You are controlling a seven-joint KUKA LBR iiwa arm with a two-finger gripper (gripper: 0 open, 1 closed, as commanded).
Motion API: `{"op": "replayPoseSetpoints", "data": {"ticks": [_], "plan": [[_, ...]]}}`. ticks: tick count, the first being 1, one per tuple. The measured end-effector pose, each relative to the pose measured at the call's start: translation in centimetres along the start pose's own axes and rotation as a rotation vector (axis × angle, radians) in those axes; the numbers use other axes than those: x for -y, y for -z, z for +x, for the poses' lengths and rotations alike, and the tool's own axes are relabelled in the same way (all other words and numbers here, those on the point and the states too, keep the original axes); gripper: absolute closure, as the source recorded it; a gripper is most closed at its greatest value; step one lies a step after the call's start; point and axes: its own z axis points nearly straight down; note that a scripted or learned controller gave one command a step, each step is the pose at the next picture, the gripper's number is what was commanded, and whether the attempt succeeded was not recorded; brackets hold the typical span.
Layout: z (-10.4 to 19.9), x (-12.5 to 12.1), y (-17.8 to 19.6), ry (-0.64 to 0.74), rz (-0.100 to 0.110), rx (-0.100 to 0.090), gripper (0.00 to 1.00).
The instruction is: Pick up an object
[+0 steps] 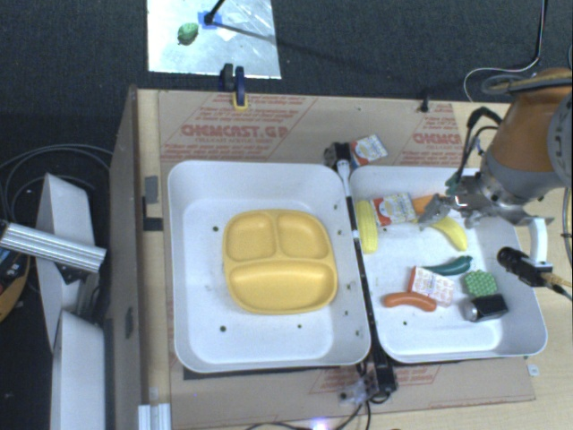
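Two white bins sat side by side on the tabletop (269,119). The left bin (192,240) held a yellow plate (279,262) with three parts, lying flat in the middle.

The right bin (528,325) held many small things. A corn cob (366,226) lay along its 9 o'clock side, close to the wall between the bins. Just to the 3 o'clock side of the corn was a small red and white packet (394,210). A yellow banana (452,233) lay a bit further toward 3 o'clock, curved and tilted.

Lower down, a green pepper (448,265) lay near the middle of the bin. Under it, toward 6 o'clock, was a white and red card (432,285), and an orange sausage (410,301) touched the card's lower edge. A bumpy green thing (481,283) sat at the 3 o'clock side of the pepper. A black and silver thing (483,308) lay just below it.

The grey arm with the orange band (530,137) reached in from 3 o'clock. The tool (439,210) hung over the top part of the right bin, between the packet and the banana, just above the banana's upper end. I could not tell if the tool was open or closed, and nothing could be seen held in it
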Motion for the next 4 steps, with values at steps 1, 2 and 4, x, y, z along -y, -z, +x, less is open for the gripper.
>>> {"op": "replayPoseSetpoints", "data": {"ticks": [1,2,4], "plan": [[4.1,7.1,-3.7,-0.001,0.005,-0.002,0.00],[3.0,-1.6,-3.9,0.001,0.001,-0.001,0.00],[-2.9,-1.2,-1.8,0.001,0.000,0.001,0.00]]}}
